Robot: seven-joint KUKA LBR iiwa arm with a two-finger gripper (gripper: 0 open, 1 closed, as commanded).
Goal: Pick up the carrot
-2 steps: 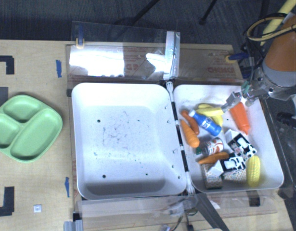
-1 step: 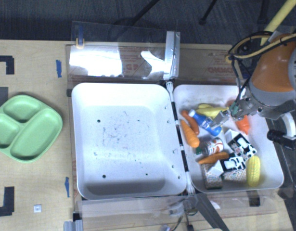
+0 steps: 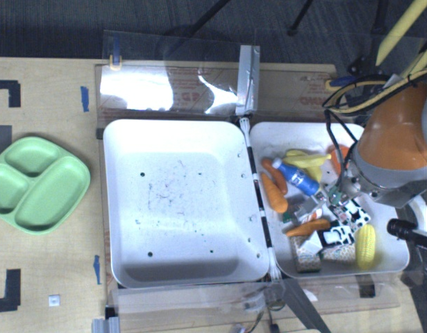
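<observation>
An orange carrot (image 3: 274, 188) lies along the left side of the right bin (image 3: 397, 266), next to the divider. A second, smaller orange carrot-like piece (image 3: 307, 227) lies slanted near the bin's middle. My gripper (image 3: 336, 198) hangs low over the clutter in the right bin, just above and to the right of the smaller orange piece and well to the right of the long carrot. Nothing orange shows in its grasp. The arm's grey wrist and orange band (image 3: 399, 134) cover the bin's far right corner.
Around the gripper lie a blue bottle (image 3: 300, 180), a yellow banana (image 3: 308, 160), a yellow corn cob (image 3: 366, 245) and a black-and-white patterned toy (image 3: 340, 234). The left bin (image 3: 123, 144) is beside it. A green divided plate (image 3: 37, 184) sits on the bench at far left.
</observation>
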